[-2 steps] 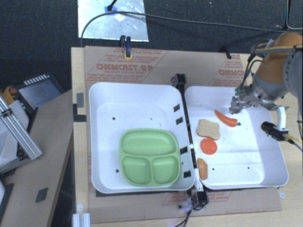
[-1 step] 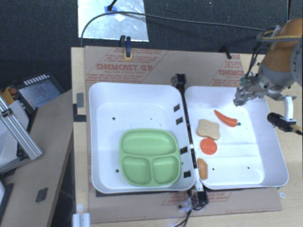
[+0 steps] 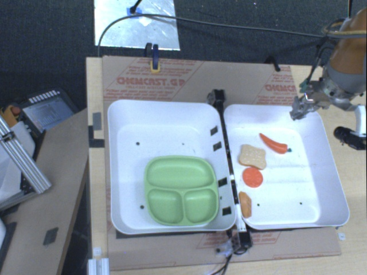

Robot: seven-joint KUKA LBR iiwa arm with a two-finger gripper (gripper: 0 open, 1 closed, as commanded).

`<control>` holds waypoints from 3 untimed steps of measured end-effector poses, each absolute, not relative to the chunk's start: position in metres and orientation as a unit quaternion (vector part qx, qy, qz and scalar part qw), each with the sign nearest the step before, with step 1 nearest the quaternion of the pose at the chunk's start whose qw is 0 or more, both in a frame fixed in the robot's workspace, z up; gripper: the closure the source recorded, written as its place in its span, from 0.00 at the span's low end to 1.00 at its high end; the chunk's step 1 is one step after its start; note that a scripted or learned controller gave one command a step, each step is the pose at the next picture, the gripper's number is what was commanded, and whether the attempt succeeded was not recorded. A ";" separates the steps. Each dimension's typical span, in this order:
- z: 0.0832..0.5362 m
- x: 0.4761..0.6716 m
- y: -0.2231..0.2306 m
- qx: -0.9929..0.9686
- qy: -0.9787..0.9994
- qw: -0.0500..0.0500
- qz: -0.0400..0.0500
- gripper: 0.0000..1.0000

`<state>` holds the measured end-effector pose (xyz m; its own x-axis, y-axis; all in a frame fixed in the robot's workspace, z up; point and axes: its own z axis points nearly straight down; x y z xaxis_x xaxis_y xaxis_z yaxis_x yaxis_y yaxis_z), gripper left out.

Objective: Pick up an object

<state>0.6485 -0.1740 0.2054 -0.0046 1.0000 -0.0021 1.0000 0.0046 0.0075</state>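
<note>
The right bin (image 3: 321, 153) holds a red pepper-shaped piece (image 3: 273, 143), a tan bread-slice piece (image 3: 252, 156), a round orange-red slice (image 3: 252, 177) and a small orange piece (image 3: 245, 204) near the front left corner. My gripper (image 3: 300, 109) hangs above the bin's far right corner, up and to the right of the red pepper piece, with nothing visible in it. The arm's orange band (image 3: 350, 53) rises behind it at the right edge.
A green divided plate (image 3: 181, 189) lies in the left bin (image 3: 126, 153). A black divider clip strip (image 3: 223, 148) runs between the bins. Cables cross the dark floor at the back. A grey device and metal rail sit at far left.
</note>
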 end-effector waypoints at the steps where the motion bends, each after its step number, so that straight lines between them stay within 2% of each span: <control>1: 0.211 0.654 -0.128 0.704 0.710 0.001 0.002 1.00; 2: 0.224 0.655 -0.074 0.704 0.710 0.001 0.002 1.00; 3: 0.215 0.651 -0.026 0.704 0.710 0.000 0.001 1.00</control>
